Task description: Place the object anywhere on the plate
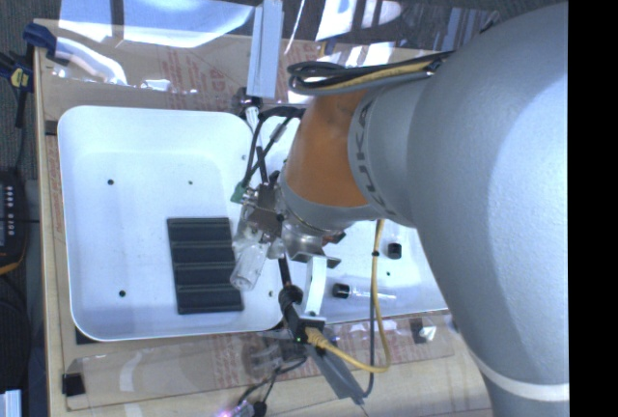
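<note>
A black ribbed rectangular plate [204,264] lies flat in the left white bin [116,212], toward its front right. My gripper [247,261] hangs just over the plate's right edge, near the wall between the two bins. The grey arm with its orange band [323,159] comes in from the right and hides what lies beneath it. I cannot make out any object in the gripper or on the plate.
The arm covers most of the right bin [410,285]; two small dark pieces [341,291] show on its visible floor. Cables [333,362] and a yellow wire trail at the bench's front edge. Clear plastic sheeting [154,14] stands behind the bins.
</note>
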`<state>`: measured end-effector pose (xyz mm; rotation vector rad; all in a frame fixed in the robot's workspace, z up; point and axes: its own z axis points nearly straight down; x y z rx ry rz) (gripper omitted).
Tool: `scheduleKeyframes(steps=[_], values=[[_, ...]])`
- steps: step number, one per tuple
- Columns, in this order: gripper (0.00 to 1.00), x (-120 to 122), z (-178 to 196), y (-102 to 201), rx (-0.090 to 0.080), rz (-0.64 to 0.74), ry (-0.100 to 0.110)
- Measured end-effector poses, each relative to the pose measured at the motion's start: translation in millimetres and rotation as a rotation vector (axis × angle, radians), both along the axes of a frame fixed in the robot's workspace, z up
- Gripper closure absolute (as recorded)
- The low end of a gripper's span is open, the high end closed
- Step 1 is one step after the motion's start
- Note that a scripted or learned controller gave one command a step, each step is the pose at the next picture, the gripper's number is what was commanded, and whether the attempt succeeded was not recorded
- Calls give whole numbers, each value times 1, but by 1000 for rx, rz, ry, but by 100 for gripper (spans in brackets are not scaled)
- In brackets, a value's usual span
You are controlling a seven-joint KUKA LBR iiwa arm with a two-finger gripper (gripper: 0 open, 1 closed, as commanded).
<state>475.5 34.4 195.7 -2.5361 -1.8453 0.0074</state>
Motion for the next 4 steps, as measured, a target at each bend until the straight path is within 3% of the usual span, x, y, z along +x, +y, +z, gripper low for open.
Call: scheduleKeyframes(steps=[1, 2, 4], values=[[100, 0, -5, 65, -2, -276, 0], [100, 45, -18, 134, -2, 61, -1], [100, 42, -5, -18, 0, -20, 1]])
